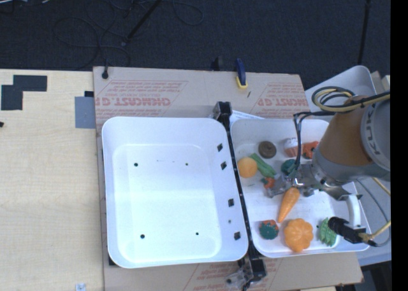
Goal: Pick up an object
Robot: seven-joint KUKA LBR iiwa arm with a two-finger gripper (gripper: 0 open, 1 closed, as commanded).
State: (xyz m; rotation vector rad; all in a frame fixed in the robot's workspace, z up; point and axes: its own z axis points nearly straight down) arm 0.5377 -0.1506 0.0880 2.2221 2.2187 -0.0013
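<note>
Gripper (294, 184): hovering over carrot (288, 204) in right bin (255, 132); jaw state untellable. Advice: centring on carrot's middle, avoiding neighbours.

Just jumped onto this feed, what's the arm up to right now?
The grey arm with the orange band is reaching into the right white bin, its tool low among the toy foods. It sits just above the orange plastic carrot, with a small yellow-orange ball and a lumpy orange fruit nearby. Nothing is visibly held yet. The left white bin has not received anything.
</note>
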